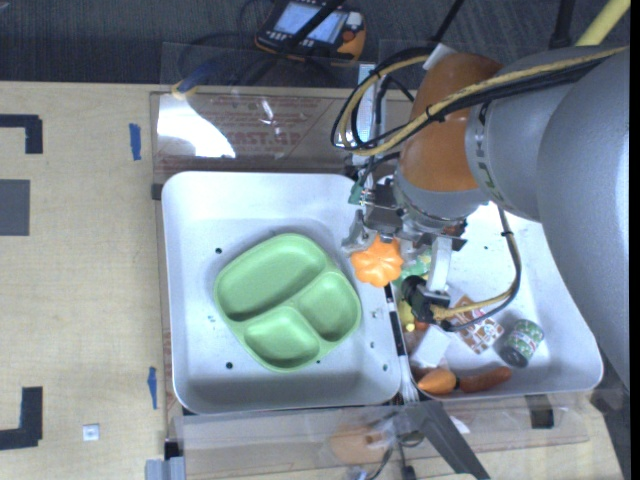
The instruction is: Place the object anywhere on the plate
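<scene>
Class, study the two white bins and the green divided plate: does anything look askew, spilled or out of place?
The green three-compartment plate lies turned at a slant to the left bin's walls. The orange pumpkin-shaped toy sits under the gripper, over the divider between bins. Small items crowd the right bin's front corner.

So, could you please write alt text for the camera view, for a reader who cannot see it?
A grey robot arm's end effector hangs over the divide between two white bins, with an orange pumpkin-shaped toy at its tip. A green three-part plate lies in the left bin; the right bin holds small items, including a can.
</scene>
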You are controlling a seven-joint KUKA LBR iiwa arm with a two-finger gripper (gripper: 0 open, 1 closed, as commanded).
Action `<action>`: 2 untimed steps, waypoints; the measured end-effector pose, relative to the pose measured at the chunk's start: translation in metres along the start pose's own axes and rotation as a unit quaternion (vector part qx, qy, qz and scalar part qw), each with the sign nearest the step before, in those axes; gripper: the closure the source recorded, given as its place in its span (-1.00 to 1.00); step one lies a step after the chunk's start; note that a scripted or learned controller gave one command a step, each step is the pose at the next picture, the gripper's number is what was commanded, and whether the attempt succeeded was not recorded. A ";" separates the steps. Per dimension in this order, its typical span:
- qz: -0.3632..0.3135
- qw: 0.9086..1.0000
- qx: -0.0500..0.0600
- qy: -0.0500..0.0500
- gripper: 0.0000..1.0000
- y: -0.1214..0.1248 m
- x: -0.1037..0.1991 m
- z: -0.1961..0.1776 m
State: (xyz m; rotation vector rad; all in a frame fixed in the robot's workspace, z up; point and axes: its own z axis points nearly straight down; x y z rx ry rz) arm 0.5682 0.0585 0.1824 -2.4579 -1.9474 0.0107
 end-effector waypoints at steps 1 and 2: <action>0.002 1.000 0.002 -0.001 1.00 0.000 -0.001 -0.008; 0.002 1.000 0.001 -0.001 -1.00 0.000 -0.001 -0.008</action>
